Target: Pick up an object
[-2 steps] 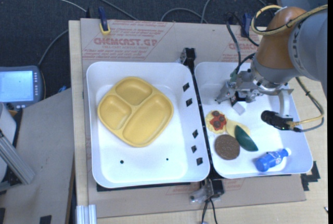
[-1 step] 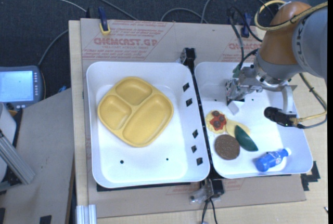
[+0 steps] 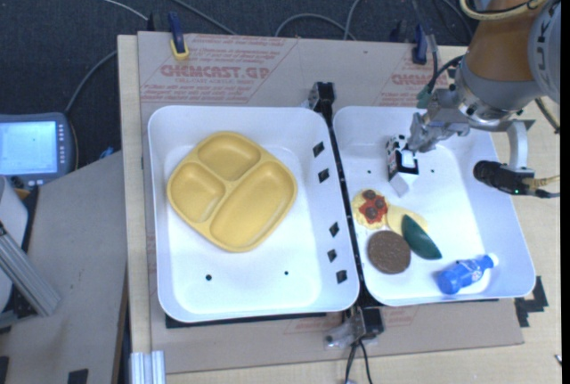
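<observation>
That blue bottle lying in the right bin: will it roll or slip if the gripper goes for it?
The blue bottle lies on its side, so a sideways nudge would probably roll it. It looks like smooth plastic, likely light and somewhat slippery. It lies near the right bin wall, which may stop it.

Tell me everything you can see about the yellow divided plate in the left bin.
The yellow plate looks like matte plastic, a rounded shape split by raised ridges into three compartments: two smaller ones at the far side, one larger at the near side. It lies flat and right side up on the floor of the left bin, turned at an angle. No food sits in it.
</observation>
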`<control>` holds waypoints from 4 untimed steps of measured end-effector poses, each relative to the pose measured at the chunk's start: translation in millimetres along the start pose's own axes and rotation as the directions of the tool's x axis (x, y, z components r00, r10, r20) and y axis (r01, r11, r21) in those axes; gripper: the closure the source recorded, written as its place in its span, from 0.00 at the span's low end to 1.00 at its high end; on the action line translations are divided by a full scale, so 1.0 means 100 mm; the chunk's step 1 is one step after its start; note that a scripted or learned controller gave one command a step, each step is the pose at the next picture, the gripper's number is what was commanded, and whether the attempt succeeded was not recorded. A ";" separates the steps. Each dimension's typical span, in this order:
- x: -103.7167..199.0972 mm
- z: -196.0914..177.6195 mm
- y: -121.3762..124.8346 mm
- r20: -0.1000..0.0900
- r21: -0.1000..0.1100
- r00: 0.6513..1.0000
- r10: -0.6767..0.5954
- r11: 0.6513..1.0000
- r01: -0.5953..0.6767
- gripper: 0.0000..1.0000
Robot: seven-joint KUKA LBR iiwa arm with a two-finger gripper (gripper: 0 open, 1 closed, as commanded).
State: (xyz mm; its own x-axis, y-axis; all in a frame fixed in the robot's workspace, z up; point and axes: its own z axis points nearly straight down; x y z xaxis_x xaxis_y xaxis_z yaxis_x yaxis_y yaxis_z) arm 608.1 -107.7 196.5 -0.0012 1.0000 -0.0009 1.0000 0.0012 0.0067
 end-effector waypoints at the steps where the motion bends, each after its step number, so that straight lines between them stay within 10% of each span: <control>1: 0.00 -0.44 0.05 0.000 0.001 1.000 -0.001 1.000 0.001 1.00; 2: 0.00 -0.99 0.07 0.001 -0.001 1.000 -0.001 1.000 0.001 1.00; 4: 0.98 -0.59 0.36 -0.002 0.011 1.000 -0.004 1.000 0.004 1.00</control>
State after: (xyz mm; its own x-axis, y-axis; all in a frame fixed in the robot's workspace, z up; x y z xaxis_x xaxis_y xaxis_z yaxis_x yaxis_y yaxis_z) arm 643.5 -9.4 255.3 -0.0049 1.0000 0.0014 1.0000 0.0050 -0.0041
